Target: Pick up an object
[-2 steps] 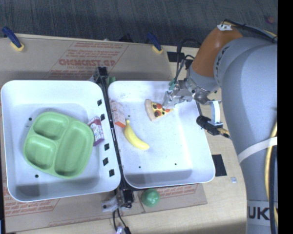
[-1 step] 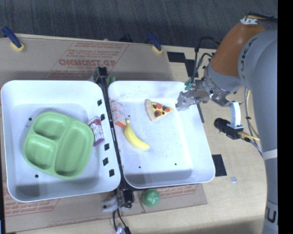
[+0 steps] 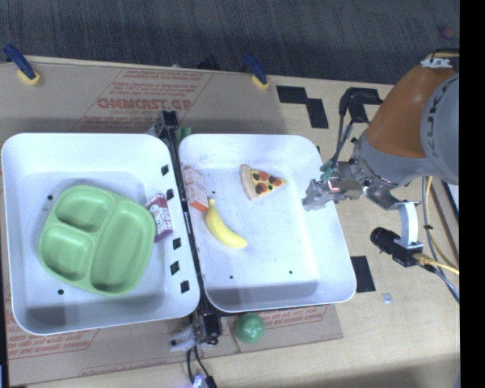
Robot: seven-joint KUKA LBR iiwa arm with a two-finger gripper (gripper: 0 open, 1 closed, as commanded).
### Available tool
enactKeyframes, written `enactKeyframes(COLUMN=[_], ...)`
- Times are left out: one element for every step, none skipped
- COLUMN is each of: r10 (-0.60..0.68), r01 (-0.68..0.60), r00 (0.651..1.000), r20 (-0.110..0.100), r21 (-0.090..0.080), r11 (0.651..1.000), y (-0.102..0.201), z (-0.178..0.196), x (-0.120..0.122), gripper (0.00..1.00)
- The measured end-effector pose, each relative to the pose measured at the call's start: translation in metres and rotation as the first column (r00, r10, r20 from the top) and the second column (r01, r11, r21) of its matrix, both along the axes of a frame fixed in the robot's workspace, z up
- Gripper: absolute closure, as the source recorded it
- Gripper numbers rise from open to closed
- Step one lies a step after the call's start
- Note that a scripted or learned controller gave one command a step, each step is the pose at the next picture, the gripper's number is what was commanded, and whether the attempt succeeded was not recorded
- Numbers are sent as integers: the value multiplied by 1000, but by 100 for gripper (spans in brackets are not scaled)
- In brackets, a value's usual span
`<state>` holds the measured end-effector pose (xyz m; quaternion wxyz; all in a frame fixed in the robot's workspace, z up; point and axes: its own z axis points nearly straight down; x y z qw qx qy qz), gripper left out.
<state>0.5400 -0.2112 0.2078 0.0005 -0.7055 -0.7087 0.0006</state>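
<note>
In the left bin (image 3: pixel 16 217) lies a green divided plate (image 3: pixel 97 237), three compartments up, and a small dark red packet (image 3: pixel 160 213) sits just beside it at the bin's right wall. Across the divider, in the right bin (image 3: pixel 307 265), a pale wrapped item (image 3: pixel 194 186) rests against the left wall, with a yellow banana (image 3: pixel 224 227) slanting near it and a pizza slice toy (image 3: pixel 259 182) farther up toward the middle. A green ball (image 3: pixel 248 326) sits outside, on the cardboard below the right bin. My gripper (image 3: pixel 315 196) hangs over the right bin's right rim, well apart from the banana and pizza; I grasp nothing, and whether I am clenched or released I cannot tell.
</note>
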Motion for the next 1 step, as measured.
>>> enactKeyframes(r10=[2], r01=[-2], r00=[1000], r20=[-1], r21=[0], r11=[1000], y=[42], z=[8], x=[-48], gripper=[100])
